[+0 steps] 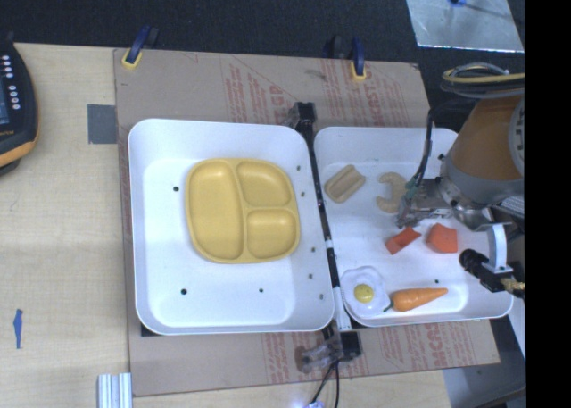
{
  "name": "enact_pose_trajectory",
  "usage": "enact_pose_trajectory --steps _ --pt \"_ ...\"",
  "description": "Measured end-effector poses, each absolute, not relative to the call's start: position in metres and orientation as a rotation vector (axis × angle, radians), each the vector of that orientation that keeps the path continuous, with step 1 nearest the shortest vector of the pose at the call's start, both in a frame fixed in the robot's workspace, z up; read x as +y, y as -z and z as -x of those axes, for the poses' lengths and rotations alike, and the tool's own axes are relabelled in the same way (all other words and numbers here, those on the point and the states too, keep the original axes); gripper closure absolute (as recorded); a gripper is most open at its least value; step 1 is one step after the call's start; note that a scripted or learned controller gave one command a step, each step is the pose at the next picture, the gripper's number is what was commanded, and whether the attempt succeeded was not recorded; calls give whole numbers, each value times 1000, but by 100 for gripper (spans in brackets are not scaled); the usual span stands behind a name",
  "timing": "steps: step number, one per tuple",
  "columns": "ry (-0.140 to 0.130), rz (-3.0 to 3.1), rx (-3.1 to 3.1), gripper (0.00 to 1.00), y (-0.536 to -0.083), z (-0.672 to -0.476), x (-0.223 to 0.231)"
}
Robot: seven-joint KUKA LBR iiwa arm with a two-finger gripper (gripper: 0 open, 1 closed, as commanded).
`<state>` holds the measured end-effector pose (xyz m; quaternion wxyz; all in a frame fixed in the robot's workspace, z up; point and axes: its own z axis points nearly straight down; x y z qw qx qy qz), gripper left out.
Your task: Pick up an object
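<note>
Two orange blocks beside pincer, carrot nearby.

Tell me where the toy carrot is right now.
The carrot lies along the near edge of the right bin in the camera view, just right of the fried egg and below the two red-orange pieces.

Looking down at a slant from above the bench, 1 fixed camera. Far enough back to take in both white bins: left bin with the yellow divided plate, right bin beside it. Arm entering from the right edge.
</note>
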<state>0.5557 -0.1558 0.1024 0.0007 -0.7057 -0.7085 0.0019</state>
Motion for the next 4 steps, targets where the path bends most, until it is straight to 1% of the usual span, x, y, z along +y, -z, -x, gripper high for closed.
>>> enact_pose_trajectory --steps 1,2,3,4 --pt "-6 2216 -2226 0 -102 -556 -156" --pt "-7 2215 -2217 0 -91 -517 -129" --pt "-5 2219 -2222 100 -103 -520 -131" --pt "10 2207 -2237 100 -208 -514 -36"
